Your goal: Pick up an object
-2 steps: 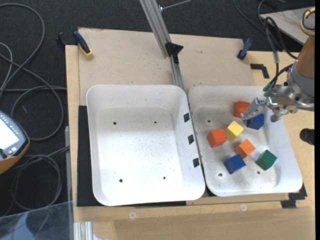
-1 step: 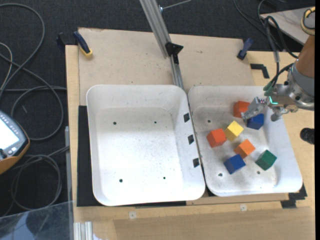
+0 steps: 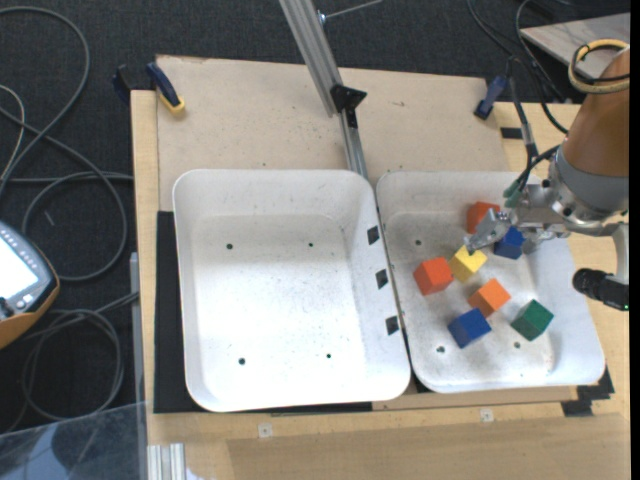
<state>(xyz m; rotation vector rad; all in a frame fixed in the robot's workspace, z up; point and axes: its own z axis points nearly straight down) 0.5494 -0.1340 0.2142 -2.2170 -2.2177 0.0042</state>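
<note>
Several small blocks lie in the right bin (image 3: 440, 368): a red-orange one (image 3: 433, 274), a yellow one (image 3: 468, 261), an orange one (image 3: 491, 294), a blue one (image 3: 468, 327) and a green one (image 3: 532, 319). My gripper (image 3: 492, 232) hangs low over the bin's upper middle, just above the yellow block. Another orange block (image 3: 480, 213) lies right behind it, and a second blue block (image 3: 509, 245) is tight against its right side. Whether any block sits in its grasp is hidden by the gripper body.
The left bin (image 3: 200, 268) lies beside the right one, with black clips (image 3: 382, 278) along the shared rim. A slanted metal bar (image 3: 315, 43) rises behind the bins. Blue clamps (image 3: 165, 86) hold the board's far corners.
</note>
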